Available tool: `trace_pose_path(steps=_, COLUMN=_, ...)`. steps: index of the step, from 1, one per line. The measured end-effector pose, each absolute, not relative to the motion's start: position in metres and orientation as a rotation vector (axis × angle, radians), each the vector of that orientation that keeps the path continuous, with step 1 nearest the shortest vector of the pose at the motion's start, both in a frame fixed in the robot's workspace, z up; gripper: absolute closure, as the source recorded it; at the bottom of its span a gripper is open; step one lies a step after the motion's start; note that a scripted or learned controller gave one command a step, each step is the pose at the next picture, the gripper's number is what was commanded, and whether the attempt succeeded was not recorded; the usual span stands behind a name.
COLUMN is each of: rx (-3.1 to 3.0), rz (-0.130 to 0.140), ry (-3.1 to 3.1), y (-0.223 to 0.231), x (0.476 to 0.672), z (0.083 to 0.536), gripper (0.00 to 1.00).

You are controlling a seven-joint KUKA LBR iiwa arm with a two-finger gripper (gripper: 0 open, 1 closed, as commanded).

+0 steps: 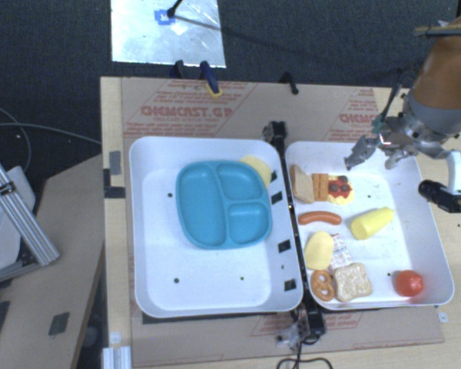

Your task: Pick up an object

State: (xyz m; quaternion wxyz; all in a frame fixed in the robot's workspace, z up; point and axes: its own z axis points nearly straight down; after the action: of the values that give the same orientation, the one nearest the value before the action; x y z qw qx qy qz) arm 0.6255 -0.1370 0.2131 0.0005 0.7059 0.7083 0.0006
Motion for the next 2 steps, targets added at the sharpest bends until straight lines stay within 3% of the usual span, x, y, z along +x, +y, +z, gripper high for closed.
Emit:
trace_pose_path(steps=1, rx=2.224, rz=-0.004, ry=2.222, y=-0.146, x=0.592, z=0.079, gripper=0.0)
trace_pose_path(steps=2, rx=2.219, rz=0.001, ry=2.214, y=-0.211, x=0.612, z=0.096, gripper=0.0)
